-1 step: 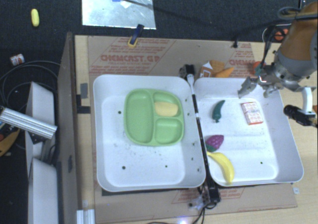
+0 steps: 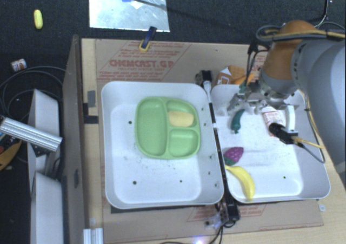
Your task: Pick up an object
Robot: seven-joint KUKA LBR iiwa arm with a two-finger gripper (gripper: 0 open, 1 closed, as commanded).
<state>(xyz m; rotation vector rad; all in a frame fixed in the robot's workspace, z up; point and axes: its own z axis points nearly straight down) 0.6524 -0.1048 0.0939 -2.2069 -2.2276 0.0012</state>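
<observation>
Pincer (image 2: 250, 103) low in right bin (image 2: 313, 183), grip state unclear; teal object (image 2: 236, 121) just below, banana (image 2: 243, 180) farther down.

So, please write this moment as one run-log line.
gripper: over right bin, above teal object | held: nothing seen | banana: untouched

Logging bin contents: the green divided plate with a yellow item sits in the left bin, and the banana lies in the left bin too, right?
Not quite. The camera view shows the green divided plate in the left bin, but the banana lies in the right bin.
</observation>
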